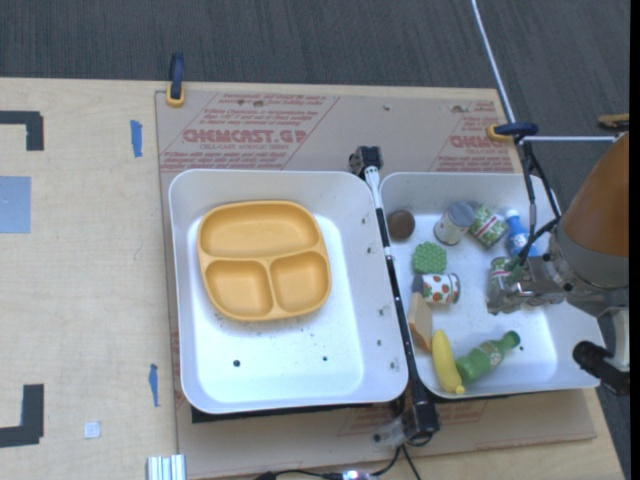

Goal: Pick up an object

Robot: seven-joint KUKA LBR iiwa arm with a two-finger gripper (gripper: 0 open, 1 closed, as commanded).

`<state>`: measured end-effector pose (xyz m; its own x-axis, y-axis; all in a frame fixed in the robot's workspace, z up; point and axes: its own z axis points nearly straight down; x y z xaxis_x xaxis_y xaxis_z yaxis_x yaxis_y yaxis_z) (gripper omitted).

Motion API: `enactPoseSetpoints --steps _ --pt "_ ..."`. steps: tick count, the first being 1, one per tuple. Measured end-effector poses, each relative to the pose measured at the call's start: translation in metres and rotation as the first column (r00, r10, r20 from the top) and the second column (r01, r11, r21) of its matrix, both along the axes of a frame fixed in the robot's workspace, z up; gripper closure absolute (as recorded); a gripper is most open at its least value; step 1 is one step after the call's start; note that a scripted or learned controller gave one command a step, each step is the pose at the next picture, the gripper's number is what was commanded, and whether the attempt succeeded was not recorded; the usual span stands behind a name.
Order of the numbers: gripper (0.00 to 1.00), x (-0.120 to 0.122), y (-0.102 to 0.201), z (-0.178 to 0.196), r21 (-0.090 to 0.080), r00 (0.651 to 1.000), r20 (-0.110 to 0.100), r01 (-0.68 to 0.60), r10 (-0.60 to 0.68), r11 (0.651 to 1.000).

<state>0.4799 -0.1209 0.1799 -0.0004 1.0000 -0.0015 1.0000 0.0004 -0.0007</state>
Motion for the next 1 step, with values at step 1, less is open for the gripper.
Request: enactPoseSetpoints --steps 1 --pt "1.0 0.0224 0.0711 0.0028 0.001 1.0 -0.001 -0.001 0.001 1.0"
